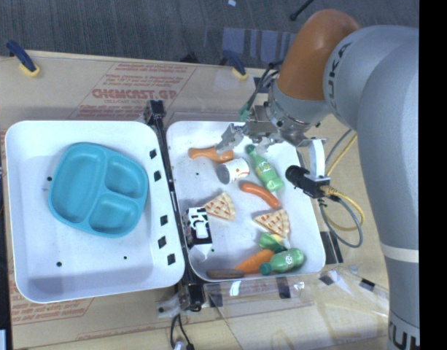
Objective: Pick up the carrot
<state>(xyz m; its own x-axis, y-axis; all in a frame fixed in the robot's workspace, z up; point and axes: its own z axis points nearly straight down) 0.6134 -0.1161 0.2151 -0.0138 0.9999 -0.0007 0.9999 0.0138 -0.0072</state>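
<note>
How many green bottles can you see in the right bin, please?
2: one green bottle lies near the bin's far side, just below the gripper; another green bottle lies at the near edge beside the carrot. None seems hidden.

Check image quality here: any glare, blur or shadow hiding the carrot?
Camera view: even, soft lighting, mild glare on the white bin floor; overall slightly soft, low resolution. The carrot sits unshadowed near the right bin's front edge, partly overlapped by a green bottle. The gripper near the back of that bin is small and blurry; the arm casts only faint shadow there.
</note>
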